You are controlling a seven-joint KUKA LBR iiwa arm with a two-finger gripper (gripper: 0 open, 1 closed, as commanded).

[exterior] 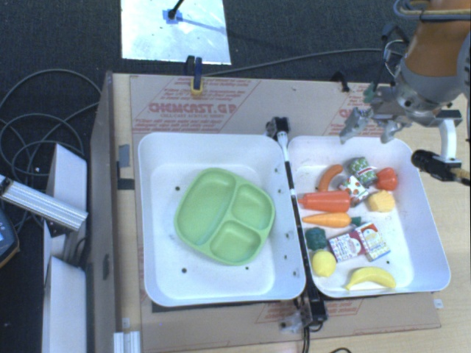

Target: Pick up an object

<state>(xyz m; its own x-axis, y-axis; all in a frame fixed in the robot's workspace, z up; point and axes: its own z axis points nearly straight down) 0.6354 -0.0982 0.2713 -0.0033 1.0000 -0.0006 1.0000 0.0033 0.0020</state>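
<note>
tool hanging apart over the far rim of the toy bin

hovering at the far right corner of the right bin (434,259), with the tool (374,127) spread, two fingers standing apart and nothing showing between them. lying just in front of and below the tool, toward the camera side: a cluster of toy food, nearest being the small can (360,169) and the red tomato (387,178), with a curved sausage (330,176) to their left. running across the bin below those, long axes roughly left to right: the red-orange carrot (325,201) and the smaller orange carrot (328,219). sitting further toward the near rim: a yellow lemon (323,262), a banana (370,277), two small cartons (359,243) and a dark green piece (316,237). resting right of the carrots, a pale yellow chunk (381,201).

judging the can or tomato as the shortest reach, straight down and slightly nearer. crowding being the risk: pieces touching or nearly so, leaving little room for fingers. dividing rim (292,197) and cable staying well left. holding a green divided plate (225,217) alone, the left bin (158,197) playing no part on this surface (221,105).
</note>
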